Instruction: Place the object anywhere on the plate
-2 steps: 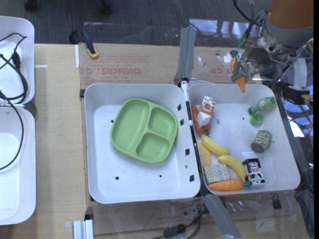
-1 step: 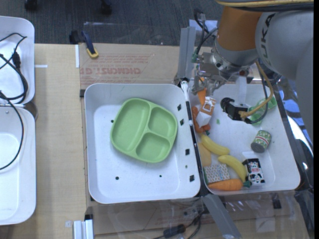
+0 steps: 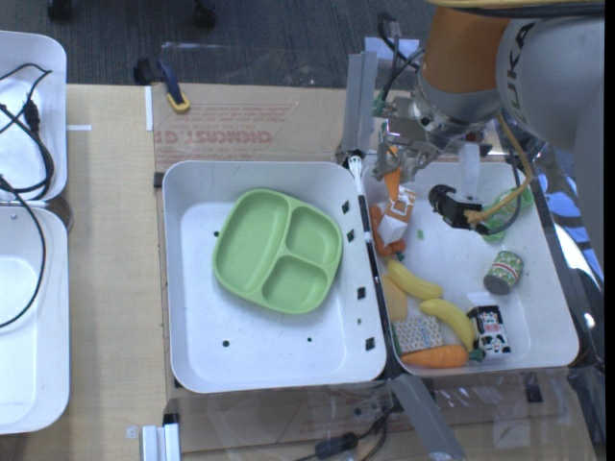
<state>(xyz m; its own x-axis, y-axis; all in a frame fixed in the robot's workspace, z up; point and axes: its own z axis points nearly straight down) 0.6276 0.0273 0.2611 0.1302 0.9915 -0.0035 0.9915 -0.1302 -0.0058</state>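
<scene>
A light green divided plate (image 3: 279,251) lies in the left bin (image 3: 192,353), with nothing on it. My gripper (image 3: 399,164) hangs over the back left corner of the right bin (image 3: 553,286), low above an orange-and-white packet (image 3: 395,209) that leans by the bin's left wall. A small orange piece (image 3: 391,175) shows right at the gripper's tip; whether it is held is unclear. The gripper is to the right of the plate, across the wall between the bins.
Along the right bin's left and front sides lie two bananas (image 3: 413,280) (image 3: 452,319), a carrot (image 3: 437,356), a speckled beige block (image 3: 418,332), a black-and-white carton (image 3: 489,329) and a small green-grey can (image 3: 503,271). The arm covers the bin's back.
</scene>
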